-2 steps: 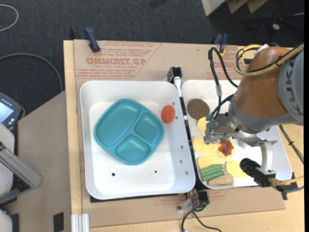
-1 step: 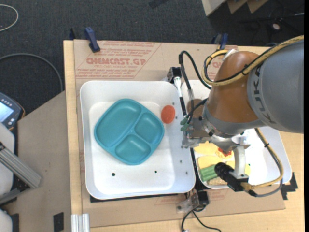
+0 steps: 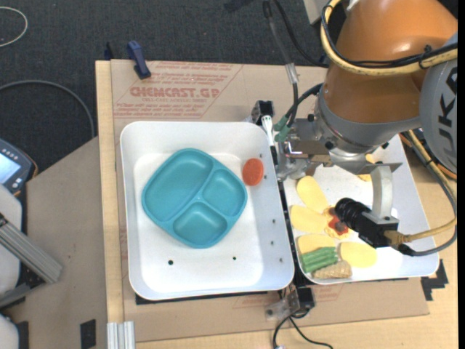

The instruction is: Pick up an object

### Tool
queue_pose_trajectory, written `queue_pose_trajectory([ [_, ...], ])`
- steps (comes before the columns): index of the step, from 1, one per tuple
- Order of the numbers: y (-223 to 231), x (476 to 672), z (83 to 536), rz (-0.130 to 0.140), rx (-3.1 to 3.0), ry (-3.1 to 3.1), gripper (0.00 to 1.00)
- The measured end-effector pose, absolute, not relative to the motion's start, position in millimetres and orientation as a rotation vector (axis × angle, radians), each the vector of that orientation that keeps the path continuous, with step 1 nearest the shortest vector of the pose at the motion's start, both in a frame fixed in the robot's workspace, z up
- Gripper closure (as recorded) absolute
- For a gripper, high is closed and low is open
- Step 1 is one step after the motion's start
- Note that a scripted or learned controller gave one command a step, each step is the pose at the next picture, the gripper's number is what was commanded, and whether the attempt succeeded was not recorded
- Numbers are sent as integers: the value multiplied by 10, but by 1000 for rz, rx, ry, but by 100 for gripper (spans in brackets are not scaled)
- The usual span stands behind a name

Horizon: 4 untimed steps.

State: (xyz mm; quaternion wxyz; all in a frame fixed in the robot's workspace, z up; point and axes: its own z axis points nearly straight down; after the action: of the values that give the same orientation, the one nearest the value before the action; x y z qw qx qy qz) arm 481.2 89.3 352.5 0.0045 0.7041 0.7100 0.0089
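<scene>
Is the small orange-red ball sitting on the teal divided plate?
No, the orange-red ball lies on the floor of the left white bin, just beside the upper right edge of the teal plate.

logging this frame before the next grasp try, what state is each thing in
teal plate, right side up in the left bin, compartments empty
orange ball, loose on the left bin floor beside the plate
yellow pieces, lying loose in the right bin
green piece, lying flat at the right bin's near edge
arm, reaching over the right bin
</scene>
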Motion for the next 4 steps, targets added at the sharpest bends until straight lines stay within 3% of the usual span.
queue_pose_trajectory([
  [1, 443, 4800, 4062, 10, 2221, 2213, 100],
  [2, 186, 4790, 3624, -7, 2228, 2219, 100],
  [3, -79, 4783, 2899, -11, 2231, 2220, 100],
  [4, 325, 4797, 3286, 6, 2215, 2224, 100],
])
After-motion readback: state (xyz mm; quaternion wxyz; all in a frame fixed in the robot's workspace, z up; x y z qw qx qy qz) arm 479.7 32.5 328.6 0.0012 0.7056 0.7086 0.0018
